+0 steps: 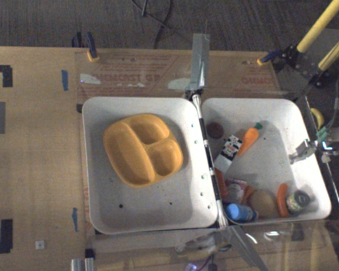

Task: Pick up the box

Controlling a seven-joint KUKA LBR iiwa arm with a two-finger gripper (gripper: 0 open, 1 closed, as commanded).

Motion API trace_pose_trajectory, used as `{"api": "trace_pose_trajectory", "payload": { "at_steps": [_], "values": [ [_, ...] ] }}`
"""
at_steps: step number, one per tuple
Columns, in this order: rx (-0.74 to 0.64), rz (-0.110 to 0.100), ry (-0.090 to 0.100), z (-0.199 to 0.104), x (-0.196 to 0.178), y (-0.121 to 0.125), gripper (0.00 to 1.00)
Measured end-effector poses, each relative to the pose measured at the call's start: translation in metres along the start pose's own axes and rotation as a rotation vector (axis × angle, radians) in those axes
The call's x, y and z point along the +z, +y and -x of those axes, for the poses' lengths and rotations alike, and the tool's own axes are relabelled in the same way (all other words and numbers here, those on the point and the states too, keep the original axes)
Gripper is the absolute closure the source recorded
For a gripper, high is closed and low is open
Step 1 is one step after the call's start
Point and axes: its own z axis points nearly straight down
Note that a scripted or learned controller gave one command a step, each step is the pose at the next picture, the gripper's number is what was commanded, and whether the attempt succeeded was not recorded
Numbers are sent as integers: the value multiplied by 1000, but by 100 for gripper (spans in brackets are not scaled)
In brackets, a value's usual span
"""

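**Box lies in the right bin, hemmed in by clutter**

Camera view: the box [228, 152], white with black patches, lies tilted in the right bin [282, 110], close to the divider between the two bins. A carrot [249, 140] lies just right of the box, touching or nearly touching its upper end. A dark round piece [214, 130] sits just above and left of the box. Below the box are a pink packet [236, 188], a blue object [239, 212] and a brown rounded lump [264, 203]. Further right of those are an orange piece [281, 200] and a small can [299, 199]. The gripper [304, 150] is well to the right of the box, at the bin's right wall. How far open it is cannot be told, and nothing is seen in its grasp. Left of the box, the left bin [141, 213] holds a yellow divided plate [142, 149].
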Motion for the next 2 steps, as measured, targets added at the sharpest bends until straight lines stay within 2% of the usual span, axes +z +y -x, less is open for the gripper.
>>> {"api": "trace_pose_trajectory", "payload": {
  "at_steps": [1, 2],
  "values": [
    [194, -7, 13, 5, 103, -18, 0],
    [228, 38, -6, -7, 117, -6, 0]
  ]
}}
